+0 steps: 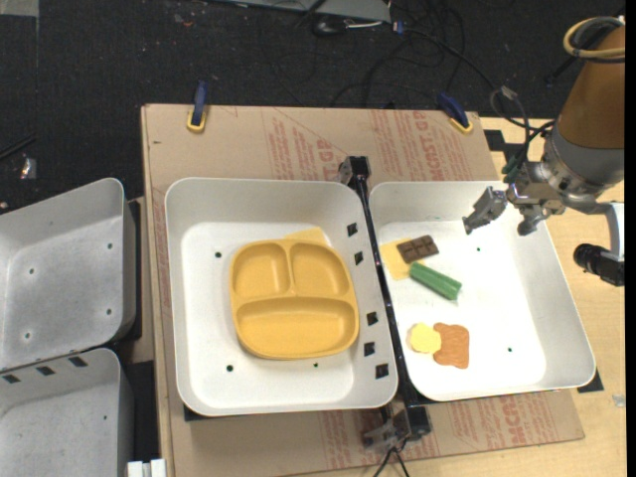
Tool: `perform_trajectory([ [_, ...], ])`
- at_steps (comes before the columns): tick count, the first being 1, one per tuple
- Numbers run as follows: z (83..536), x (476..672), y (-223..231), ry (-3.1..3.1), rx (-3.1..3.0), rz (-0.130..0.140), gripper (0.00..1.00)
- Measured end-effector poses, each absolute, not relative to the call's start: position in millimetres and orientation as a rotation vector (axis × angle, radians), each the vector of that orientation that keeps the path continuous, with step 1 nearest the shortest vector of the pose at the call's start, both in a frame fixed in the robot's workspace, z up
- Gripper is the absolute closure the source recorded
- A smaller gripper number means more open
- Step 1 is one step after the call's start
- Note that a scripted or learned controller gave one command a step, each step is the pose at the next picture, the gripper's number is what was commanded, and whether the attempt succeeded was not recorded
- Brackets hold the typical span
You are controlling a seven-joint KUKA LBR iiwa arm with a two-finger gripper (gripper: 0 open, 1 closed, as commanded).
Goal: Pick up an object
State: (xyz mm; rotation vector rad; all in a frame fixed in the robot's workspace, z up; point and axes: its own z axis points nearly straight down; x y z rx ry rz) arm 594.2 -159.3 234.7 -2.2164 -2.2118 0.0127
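Cardboard covers the bench, two white bins on top, and the gripper (504,212) hovers over the right bin (556,296) with its fingers spread open and nothing between them. So nothing is picked yet. Below and left of the fingers lie a green stick (435,280), a brown bar (417,247), and further down a yellow piece (424,339) touching an orange one (454,346). Descent, grasp and lift all remain, I'd say. Well left sits a yellow tray (294,299).

We see the grey arm with orange band (593,97) cut off by the right edge. The yellow compartment tray (294,300) hides most of a pale yellow flat piece (310,237) beneath its far rim.
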Motion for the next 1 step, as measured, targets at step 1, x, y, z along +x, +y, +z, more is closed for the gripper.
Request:
perform_trajectory([
  [1,242.5,596.7,-159.0,-2.222,-2.221,0.001,0.0],
])
